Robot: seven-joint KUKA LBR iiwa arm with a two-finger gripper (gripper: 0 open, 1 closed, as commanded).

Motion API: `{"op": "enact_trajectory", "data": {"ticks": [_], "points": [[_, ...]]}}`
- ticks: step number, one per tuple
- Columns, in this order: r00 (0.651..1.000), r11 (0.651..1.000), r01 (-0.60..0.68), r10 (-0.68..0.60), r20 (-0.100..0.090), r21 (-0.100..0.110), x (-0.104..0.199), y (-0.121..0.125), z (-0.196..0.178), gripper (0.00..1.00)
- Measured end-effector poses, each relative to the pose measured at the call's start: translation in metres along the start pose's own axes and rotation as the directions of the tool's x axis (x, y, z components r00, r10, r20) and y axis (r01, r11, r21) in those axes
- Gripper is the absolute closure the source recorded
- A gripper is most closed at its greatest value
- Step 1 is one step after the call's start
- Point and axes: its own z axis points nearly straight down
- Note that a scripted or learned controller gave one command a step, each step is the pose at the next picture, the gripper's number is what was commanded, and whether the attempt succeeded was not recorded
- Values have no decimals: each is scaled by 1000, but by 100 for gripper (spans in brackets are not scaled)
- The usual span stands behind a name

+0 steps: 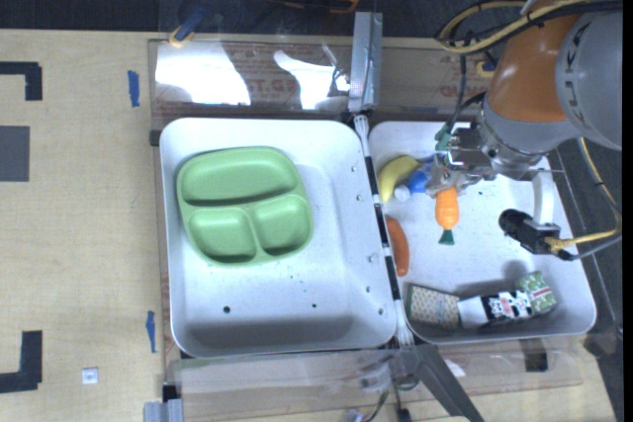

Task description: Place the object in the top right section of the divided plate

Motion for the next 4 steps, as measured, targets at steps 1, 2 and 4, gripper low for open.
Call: {"op": "enact_trajectory", "data": {"ticks": [1,2,4], "points": [[999,999,-39,39,-1,3,31,-38,-31,100],[928,928,-372,372,0,5,53,-76,3,100],[748,748,-664,664,1,0,85,-90,-54,0]]}}
